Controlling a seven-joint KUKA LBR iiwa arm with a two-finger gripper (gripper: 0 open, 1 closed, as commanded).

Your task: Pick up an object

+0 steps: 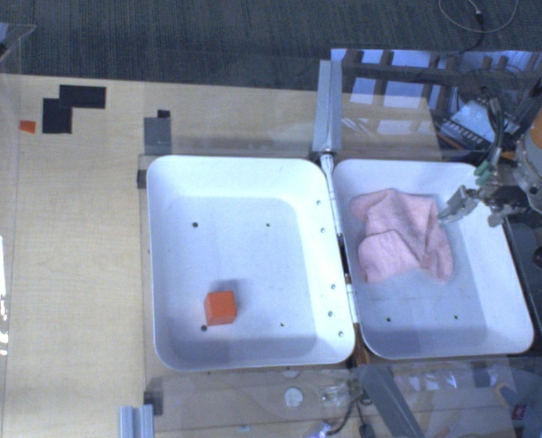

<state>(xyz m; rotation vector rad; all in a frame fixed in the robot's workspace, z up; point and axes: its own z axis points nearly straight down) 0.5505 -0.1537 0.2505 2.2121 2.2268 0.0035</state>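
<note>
Approach is the step in hand: gripper, fingers apparently spread and grasping nothing, hangs just beside the crumpled pink cloth in the right bin, so next it must descend onto the cloth.

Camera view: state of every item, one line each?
Pink cloth: crumpled, lying in the right bin.
Orange block: sitting flat in the left bin, untouched.
Gripper: at the cloth's right edge, nothing visibly held.
</note>
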